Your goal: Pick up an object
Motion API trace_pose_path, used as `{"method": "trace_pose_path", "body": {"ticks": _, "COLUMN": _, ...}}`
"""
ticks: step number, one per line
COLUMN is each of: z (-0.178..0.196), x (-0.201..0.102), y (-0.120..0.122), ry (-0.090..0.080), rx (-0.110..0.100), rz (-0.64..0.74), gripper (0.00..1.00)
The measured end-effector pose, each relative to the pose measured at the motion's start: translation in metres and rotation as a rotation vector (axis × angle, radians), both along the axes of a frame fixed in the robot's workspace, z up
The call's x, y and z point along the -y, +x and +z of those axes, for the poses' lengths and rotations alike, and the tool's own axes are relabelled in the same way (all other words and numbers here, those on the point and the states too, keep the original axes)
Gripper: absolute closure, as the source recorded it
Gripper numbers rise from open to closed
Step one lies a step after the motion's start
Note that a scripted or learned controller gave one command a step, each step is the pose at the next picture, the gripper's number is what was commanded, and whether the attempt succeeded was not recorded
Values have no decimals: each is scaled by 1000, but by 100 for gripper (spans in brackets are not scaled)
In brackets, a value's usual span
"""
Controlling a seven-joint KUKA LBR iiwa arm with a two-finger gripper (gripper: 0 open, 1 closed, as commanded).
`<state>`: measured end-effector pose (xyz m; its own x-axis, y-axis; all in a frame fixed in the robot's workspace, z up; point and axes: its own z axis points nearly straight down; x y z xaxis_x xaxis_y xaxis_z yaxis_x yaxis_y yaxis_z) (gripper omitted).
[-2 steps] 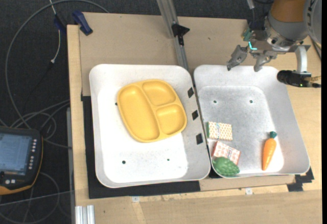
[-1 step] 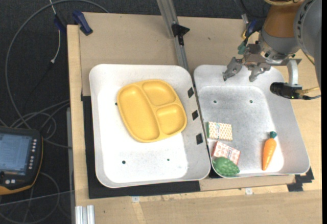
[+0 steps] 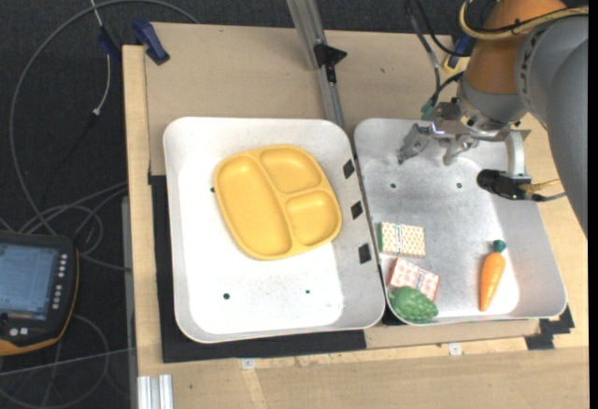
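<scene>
The tool hangs over the far edge of the right bin, its fingers spread, pinching nothing, it seems. At the bin's near edge lie a carrot, two small packets and a green thing. A yellow tray sits in the left bin.

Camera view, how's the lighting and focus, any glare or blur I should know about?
Camera view: lighting is even and soft, with faint shadows along the bin edges; the right bin is bright but keeps its speckle; the yellow tray shows mild sheen, no hard glare; the carrot looks sharp, the gripper slightly soft.
</scene>
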<state>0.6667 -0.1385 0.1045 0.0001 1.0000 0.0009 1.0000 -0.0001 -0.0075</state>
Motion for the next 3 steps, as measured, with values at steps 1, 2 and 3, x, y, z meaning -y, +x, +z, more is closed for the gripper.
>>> {"method": "trace_pose_path", "body": {"ticks": 1, "z": -12, "x": -1, "y": 0, "ry": 0, "rx": 3, "rz": 1, "gripper": 0}}
{"method": "trace_pose_path", "body": {"ticks": 2, "z": 1, "x": -1, "y": 1, "ry": -1, "rx": 8, "rz": 1, "gripper": 100}}
{"method": "trace_pose_path", "body": {"ticks": 3, "z": 66, "x": 0, "y": 1, "ry": -3, "rx": 16, "rz": 0, "gripper": 100}}
